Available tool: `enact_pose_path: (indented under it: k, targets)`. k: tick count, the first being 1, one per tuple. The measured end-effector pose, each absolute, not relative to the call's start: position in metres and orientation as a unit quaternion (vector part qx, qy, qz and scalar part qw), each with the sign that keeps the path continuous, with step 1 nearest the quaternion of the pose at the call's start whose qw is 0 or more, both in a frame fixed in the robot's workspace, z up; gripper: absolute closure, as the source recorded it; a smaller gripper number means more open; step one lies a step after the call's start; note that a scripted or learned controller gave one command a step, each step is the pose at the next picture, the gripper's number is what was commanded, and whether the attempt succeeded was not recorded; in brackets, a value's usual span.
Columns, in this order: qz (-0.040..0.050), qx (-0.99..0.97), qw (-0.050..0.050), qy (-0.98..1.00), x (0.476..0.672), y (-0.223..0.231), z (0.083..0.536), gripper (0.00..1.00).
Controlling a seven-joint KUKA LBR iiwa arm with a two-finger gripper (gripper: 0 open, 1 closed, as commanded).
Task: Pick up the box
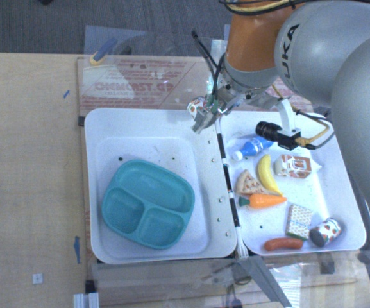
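At the bins' far edge, the gripper is hovering, finger state indiscernible, nothing visibly held; the box is lying among crowding toys, risking a mis-grasp.

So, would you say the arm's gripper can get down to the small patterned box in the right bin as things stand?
Probably yes. The box lies with its top uncovered, apart from the carrot and sausage beside it. The gripper is high over the bins' far edge, with nothing between.

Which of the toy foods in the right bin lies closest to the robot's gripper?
The blue bottle, lying at the bin's upper left just below the gripper. The banana, pizza slice and carrot sit farther down.
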State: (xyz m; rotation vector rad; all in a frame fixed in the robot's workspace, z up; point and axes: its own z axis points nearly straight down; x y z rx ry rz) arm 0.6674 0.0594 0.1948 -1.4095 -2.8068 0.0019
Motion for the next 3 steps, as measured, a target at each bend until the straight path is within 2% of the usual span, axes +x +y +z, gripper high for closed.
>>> enact_pose_path:
  k: [1,2,3]
  targets:
    - [-0.0008,-0.447,-0.002,-0.894,0.668,0.082,0.202,1.0]
    - [0.0004,-0.424,0.0,-0.906,0.666,0.109,0.187,1.0]
    - [0.0004,-0.393,0.0,-0.919,0.653,0.094,0.204,1.0]
